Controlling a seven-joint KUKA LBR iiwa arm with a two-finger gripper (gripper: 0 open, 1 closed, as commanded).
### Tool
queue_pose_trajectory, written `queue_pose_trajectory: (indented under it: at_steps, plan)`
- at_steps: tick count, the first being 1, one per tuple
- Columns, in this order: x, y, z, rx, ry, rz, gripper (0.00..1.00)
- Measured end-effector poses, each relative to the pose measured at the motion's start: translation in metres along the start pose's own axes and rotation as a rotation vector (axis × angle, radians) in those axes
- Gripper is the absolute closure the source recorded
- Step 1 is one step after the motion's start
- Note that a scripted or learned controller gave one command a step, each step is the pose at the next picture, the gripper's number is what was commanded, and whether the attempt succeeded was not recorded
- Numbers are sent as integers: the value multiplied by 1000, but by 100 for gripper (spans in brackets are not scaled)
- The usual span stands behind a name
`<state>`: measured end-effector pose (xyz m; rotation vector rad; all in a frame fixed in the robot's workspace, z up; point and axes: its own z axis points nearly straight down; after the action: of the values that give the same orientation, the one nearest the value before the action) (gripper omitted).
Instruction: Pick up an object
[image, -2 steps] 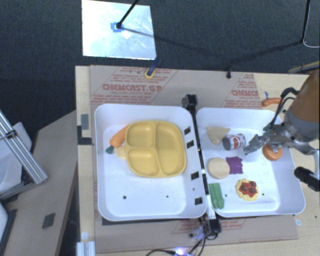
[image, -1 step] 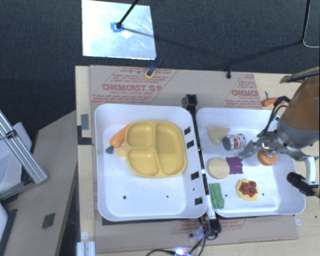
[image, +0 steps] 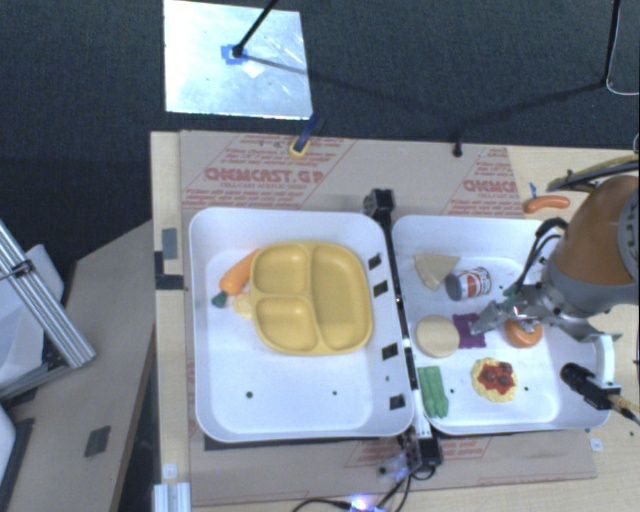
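arm (image: 600, 250) cut off at right edge, orange thing (image: 523, 333) half hidden

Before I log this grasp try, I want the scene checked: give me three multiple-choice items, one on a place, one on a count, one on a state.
1. Where is the carrot?
A. the right bin
B. the left bin, beside the yellow plate
C. off the bench

2. How many compartments does the yellow plate have?
A. two
B. three
C. five

3. How does the can lie?
A. on its side
B. upright
C. on the plate

Answers: 1 B, it touches the plate's left edge; 2 B, ridges split it into three; 3 A, its label faces up.
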<state>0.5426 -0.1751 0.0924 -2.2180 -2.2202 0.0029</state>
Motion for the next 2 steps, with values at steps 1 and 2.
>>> queue_pose_trajectory:
  at_steps: [1, 2]
  plan:
    - [0, 3, 4, -8, -1, 0, 0]
    - [-3, 5, -9, -21, -12, 0, 100]
